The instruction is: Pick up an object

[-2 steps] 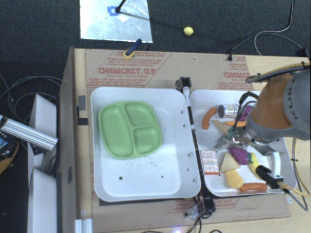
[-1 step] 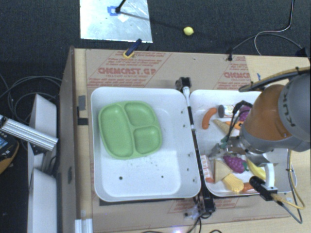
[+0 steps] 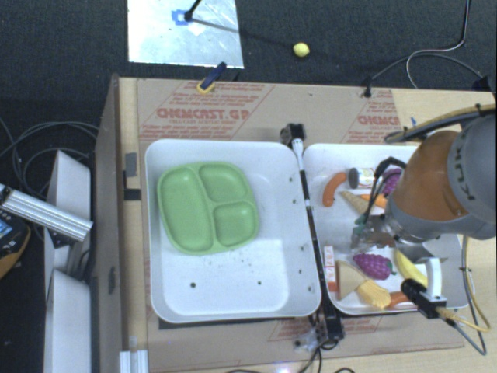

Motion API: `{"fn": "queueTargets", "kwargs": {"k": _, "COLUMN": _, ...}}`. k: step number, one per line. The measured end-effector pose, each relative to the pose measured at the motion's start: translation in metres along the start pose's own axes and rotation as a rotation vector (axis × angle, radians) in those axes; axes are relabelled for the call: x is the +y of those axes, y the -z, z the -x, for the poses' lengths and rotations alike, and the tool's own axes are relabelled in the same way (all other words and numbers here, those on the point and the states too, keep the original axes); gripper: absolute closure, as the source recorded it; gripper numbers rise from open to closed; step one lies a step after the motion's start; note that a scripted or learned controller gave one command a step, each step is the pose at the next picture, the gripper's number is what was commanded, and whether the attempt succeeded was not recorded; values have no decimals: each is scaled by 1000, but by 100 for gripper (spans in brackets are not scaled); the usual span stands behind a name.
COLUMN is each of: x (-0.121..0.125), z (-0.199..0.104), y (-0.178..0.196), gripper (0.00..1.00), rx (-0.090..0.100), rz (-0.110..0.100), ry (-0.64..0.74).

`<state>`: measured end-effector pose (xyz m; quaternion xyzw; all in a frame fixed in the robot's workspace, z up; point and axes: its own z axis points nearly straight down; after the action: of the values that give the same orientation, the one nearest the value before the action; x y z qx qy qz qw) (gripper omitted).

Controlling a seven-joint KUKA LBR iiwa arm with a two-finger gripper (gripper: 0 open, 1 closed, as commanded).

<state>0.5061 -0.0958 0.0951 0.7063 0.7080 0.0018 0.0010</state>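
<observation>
Pincer state cannot be told: the two-finger gripper (image 3: 363, 234) sits low inside the right-hand shallow white bin (image 3: 320, 179), largely covered from above by the grey arm with its orange band (image 3: 433, 183), and its tip is too dark and small to read. It hangs over the middle of that bin, just beside a bunch of purple toy grapes (image 3: 373, 266) on its near side and an orange toy carrot with a pale cone end (image 3: 363, 203) on its far side. Further candidates for picking lie around it: an orange sausage-shaped toy (image 3: 334, 187) toward the bin's far left, a yellow cheese-like wedge (image 3: 373, 293) and a pale triangular slice (image 3: 347, 278) at the near edge, and a yellow banana-shaped toy (image 3: 409, 266) to the right. No item is visibly between the tips, so nothing can be reported as held. The left-hand shallow white bin (image 3: 233, 286) carries a green three-compartment plastic plate (image 3: 207, 206), well apart from the arm. Judged step: descent or positioning over a target, with the grasp not yet confirmed. The next move calls for centring on one item, most likely the grapes or the carrot, closing fully on it, then lifting straight up without dragging neighbouring pieces.
</observation>
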Motion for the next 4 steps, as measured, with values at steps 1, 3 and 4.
{"fn": "queueTargets", "kwargs": {"k": 1, "x": 0, "z": 0, "y": 0, "gripper": 0, "rx": 0, "rz": 0, "ry": 0}}
{"fn": "queueTargets", "kwargs": {"k": 3, "x": 150, "z": -1, "y": -17, "gripper": 0, "rx": 14, "rz": -72, "ry": -12}}
{"fn": "queueTargets", "kwargs": {"k": 4, "x": 151, "z": 18, "y": -17, "gripper": 0, "rx": 22, "rz": -70, "ry": -9}}
